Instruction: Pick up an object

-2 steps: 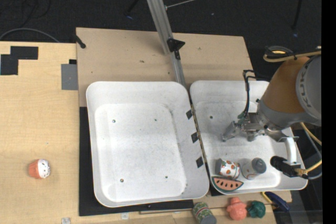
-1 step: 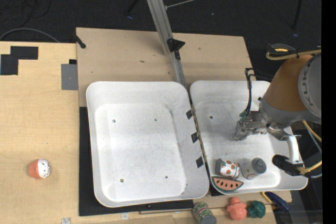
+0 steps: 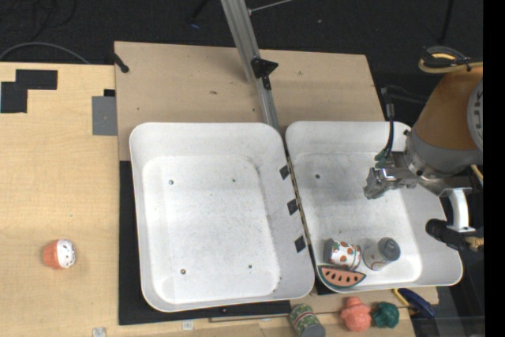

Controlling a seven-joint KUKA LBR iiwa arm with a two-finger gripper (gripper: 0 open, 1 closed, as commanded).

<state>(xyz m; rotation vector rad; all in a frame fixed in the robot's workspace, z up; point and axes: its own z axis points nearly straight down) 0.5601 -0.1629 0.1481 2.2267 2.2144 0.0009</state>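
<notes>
Gripper (image 3: 377, 185) hangs over the right bin (image 3: 347, 150); I can't tell its state. Three things cluster in that bin's near corner: a spotted cup (image 3: 344, 253), a grey can (image 3: 385, 251), a watermelon slice (image 3: 342, 278). Risk, as I judge it: crowding against the wall could spoil a grab. Two bins, left bin (image 3: 205, 146) beside it.

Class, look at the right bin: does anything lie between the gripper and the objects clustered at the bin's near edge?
Nothing visible does. The gripper hangs over bare bin floor, and open floor of the right bin separates it from the small cup, grey object and watermelon slice.
</notes>
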